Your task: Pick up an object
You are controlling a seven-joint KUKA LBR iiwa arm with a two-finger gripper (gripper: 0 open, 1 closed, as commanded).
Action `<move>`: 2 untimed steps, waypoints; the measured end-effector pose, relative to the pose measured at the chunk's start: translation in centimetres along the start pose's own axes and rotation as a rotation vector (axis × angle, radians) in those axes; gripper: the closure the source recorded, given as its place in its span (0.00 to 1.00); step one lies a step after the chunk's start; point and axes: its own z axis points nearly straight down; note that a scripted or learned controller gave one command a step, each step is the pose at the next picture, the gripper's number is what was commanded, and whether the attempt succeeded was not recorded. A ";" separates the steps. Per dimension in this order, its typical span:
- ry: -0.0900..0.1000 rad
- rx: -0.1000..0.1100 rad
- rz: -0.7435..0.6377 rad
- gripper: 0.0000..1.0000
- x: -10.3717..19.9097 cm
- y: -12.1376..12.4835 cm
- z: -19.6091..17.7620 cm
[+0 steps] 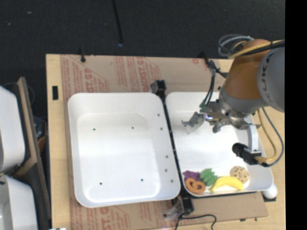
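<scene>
Over the right bin (218, 150), my end effector (193, 121) hangs above bare white floor; can't tell its opening. Toy food, banana (226, 184) included, lies along the near wall, well apart.

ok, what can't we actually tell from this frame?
- Gripper, camera view: small and blurred, so nothing certain about what it has.
- Right bin: its upper right part is hidden behind the arm.
- Toys in the near corner: purple piece and green piece too small to identify; banana and cookie are clear.

red mirrored lettering on cardboard (120, 75), unreadable
</scene>
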 end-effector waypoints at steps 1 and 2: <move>0.001 0.004 -0.001 0.00 -1.6 -0.4 7.6; 0.003 -0.009 -0.011 0.00 6.7 1.1 -0.4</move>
